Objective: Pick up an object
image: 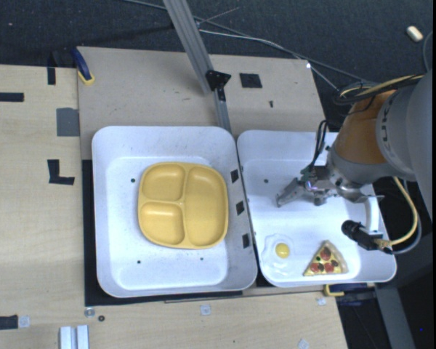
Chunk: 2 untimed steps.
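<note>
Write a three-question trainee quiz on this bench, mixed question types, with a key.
1. True or false: the yellow divided plate lies in the left bin.
2. Which lies nearer the right bin's front right corner? A) fried egg B) pizza slice
3. Fill in: the gripper hangs over the ___ bin.

Key: 1 true; 2 B; 3 right.

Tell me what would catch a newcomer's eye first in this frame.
The yellow divided plate in the middle of the left bin stands out most. In the right bin, a toy fried egg and a pizza slice lie near the front edge, with the gripper above them.
</note>
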Motion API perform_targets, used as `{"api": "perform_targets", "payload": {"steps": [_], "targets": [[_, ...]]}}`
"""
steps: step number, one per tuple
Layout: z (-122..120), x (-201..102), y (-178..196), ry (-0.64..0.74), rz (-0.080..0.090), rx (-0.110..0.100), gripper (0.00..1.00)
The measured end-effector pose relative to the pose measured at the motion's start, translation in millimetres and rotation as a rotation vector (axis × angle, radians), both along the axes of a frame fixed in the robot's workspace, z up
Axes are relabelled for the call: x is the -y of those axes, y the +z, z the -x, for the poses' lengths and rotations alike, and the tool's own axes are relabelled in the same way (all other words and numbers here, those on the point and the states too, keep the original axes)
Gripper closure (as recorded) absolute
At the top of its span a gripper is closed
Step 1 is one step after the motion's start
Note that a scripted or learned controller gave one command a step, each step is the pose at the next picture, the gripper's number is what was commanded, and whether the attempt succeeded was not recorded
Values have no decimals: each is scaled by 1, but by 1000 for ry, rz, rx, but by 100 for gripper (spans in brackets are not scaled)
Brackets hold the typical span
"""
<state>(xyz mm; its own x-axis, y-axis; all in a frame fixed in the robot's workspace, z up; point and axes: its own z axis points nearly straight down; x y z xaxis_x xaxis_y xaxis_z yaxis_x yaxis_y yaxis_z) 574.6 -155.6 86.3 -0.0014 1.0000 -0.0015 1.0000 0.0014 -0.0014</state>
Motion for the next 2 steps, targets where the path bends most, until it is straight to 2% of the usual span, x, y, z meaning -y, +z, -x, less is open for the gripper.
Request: {"api": "perform_targets", "payload": {"steps": [1, 2], "targets": [[-1, 0, 14, 0, 1, 3, 100], [4, -1, 57, 0, -2, 2, 100]]}}
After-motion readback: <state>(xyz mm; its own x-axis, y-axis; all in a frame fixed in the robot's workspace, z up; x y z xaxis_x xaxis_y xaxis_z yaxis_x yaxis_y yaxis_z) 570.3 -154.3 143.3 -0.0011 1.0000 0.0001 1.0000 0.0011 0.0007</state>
